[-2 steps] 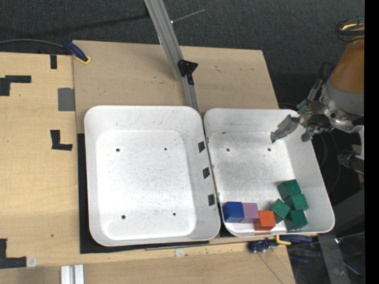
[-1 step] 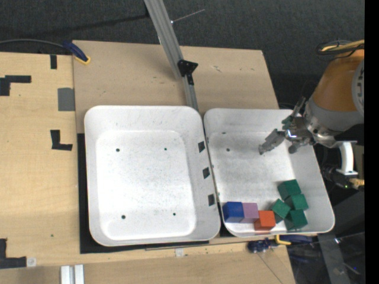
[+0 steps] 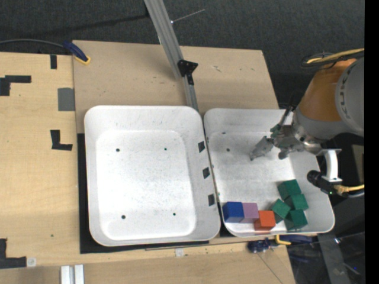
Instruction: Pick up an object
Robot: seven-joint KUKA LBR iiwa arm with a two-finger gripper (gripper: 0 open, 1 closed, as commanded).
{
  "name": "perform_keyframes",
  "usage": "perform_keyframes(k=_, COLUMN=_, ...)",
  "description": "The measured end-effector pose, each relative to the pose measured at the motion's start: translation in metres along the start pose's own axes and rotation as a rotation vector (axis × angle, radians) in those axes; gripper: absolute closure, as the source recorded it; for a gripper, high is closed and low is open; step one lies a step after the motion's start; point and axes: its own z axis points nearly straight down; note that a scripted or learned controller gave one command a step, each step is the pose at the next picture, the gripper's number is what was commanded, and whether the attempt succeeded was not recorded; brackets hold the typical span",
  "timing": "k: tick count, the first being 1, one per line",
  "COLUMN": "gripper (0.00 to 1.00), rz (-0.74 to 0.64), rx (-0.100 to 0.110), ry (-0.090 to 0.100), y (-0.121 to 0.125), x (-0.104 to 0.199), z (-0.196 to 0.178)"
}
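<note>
A pale wooden tabletop (image 3: 148,76) with black tape marks sits over dark grey carpet floor (image 3: 266,10); a slanted grey metal pole (image 3: 169,31) crosses its far edge.

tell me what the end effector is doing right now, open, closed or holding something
End effector: open, nothing between its fingers, over the bare upper part of the right bin, apart from the blocks at the bin's lower edge.

Wooden bench with two white bins side by side

We see a pale wooden bench (image 3: 148,70) carrying the left bin (image 3: 93,176) and the right bin (image 3: 237,118), which touch along their inner rims, on a dark mat (image 3: 81,194) that peeks out beneath the left one. A blue-and-yellow item (image 3: 77,51), perhaps a clamp, lies near the bench's far left corner.
</note>
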Motion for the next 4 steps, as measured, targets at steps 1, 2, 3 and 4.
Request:
perform_keyframes(k=1, gripper=1.0, rz=-0.001, rx=-0.004, ry=0.001, y=0.001, x=0.001, z=-0.013)
perform_keyframes(k=2, gripper=1.0, rz=0.0, rx=-0.01, ry=-0.001, y=0.007, x=0.008, z=-0.059)
perform_keyframes(k=3, gripper=1.0, rz=0.0, rx=-0.011, ry=-0.002, y=0.008, x=0.009, z=-0.112)
perform_keyframes(k=4, gripper=1.0, rz=-0.004, rx=-0.005, ry=0.002, y=0.003, x=0.062, z=-0.118)
